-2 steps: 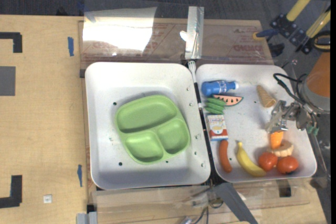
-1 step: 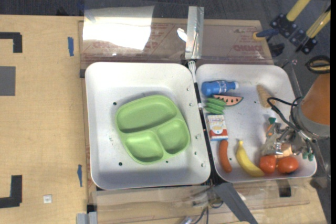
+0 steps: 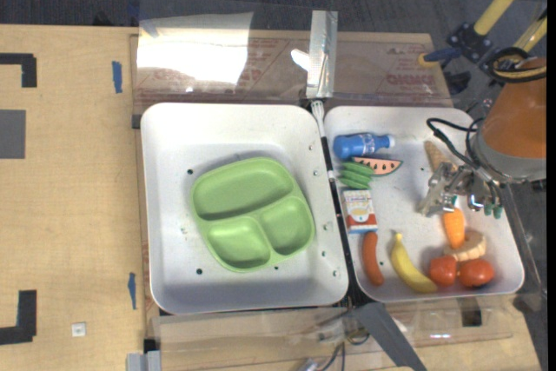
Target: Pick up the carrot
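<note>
Carrot, the small orange tapered toy, lies in the right shallow white bin, just above the two red tomatoes. Our gripper hovers right over it; whether its jaws are parted we cannot tell. We should descend centred, avoiding the tomatoes. No legible writing.

The arm runs off the right edge, so just its orange band and wrist show. Below that, the gripper is a tangle of metal and wires; whether its fingers are parted can't be made out. The carrot's top end sits hidden under it.
</note>
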